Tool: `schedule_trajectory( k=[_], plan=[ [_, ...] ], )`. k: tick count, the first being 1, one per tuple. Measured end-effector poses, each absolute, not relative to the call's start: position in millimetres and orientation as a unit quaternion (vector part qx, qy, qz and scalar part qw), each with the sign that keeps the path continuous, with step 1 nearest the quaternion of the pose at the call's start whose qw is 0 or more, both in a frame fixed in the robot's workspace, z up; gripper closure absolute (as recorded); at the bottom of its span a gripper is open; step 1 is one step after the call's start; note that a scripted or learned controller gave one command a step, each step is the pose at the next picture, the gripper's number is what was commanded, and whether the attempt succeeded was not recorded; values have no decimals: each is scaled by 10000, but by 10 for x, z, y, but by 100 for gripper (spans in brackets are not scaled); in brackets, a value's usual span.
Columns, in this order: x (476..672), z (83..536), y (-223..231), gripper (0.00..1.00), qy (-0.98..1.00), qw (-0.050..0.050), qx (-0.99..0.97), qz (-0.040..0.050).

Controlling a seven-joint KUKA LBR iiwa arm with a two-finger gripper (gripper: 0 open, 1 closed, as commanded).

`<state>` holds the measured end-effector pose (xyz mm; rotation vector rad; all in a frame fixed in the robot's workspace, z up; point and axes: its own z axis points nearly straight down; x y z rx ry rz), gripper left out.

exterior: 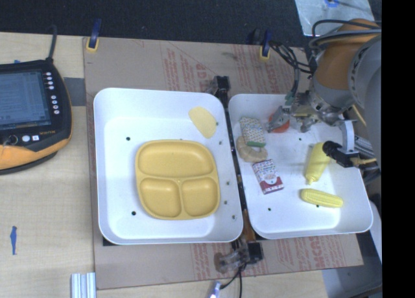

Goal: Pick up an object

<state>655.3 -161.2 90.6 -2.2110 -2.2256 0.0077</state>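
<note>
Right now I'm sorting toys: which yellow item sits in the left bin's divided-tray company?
The flat yellow chip, beside the yellow divided tray; the other yellow pieces lie in the right bin.

- The robot arm is cut off on the right, so just its orange band and part of the grey wrist show.
- The gripper is a small tangle of metal and cables over the right bin; whether its fingers are apart or together cannot be told.
- The far right corner of the right bin is covered by the arm.
- The print on the small red-and-white packet is too small to read.
- The wrapped item beside it is blurred; its contents cannot be told.
- The screen of the handheld controller is cut off at the left, its text unreadable.
- The clamp at the bottom is blurred.
</note>
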Motion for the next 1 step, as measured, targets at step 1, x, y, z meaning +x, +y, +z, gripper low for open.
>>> schedule_trajectory(
  k=[1],
  plan=[
    [6559, 920, -1366, 0, -7097, 24, -7045, 25]
  ],
)
